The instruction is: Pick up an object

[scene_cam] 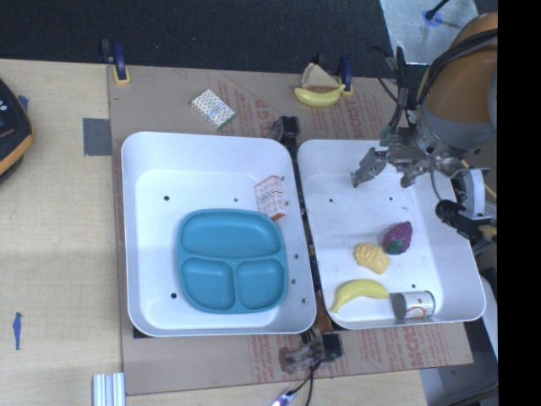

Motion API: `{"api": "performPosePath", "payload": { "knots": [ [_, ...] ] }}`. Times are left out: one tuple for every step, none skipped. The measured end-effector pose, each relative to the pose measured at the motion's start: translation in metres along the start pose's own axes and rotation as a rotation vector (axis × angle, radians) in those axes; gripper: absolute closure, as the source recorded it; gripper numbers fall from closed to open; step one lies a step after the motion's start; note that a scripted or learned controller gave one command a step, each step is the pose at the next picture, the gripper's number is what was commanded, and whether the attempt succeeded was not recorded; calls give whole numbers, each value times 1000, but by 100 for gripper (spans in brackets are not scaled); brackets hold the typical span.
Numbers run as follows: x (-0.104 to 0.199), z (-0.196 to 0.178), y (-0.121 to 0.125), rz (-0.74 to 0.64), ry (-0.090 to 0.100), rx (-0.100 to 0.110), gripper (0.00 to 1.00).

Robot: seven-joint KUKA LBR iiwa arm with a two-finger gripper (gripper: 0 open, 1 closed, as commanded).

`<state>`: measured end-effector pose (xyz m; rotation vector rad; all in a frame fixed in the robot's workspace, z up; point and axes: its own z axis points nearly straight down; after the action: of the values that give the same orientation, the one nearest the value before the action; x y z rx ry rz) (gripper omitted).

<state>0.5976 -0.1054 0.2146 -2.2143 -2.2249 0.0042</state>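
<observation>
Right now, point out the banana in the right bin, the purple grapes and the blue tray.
banana (361,293), camera view, middle of its curve.
purple grapes (397,238), camera view, centre of the bunch.
blue tray (231,229), camera view, its top compartment.

The arm (461,66) is cut off at the right edge. A dark device (12,134) at the far left is cropped too. The print on the small packet (270,196) is too small to read.

Two glossy white plastic bins (139,227), smooth matt blue plastic divided plate (232,259) in the left one, shiny plastic banana (358,293) near in the right bin, matt brown cardboard sheet (169,100) beneath, pale wood-look bench (51,252), dark metal gripper (388,169).
</observation>
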Motion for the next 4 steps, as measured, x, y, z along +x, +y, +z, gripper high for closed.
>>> {"api": "performPosePath", "payload": {
  "knots": [
    [-56,124,-21,1,-1,2,0],
    [-101,122,36,1,-1,-2,0],
    [-86,123,-37,0,0,0,0],
    [-87,113,-37,-4,-2,2,100]
  ]
}}
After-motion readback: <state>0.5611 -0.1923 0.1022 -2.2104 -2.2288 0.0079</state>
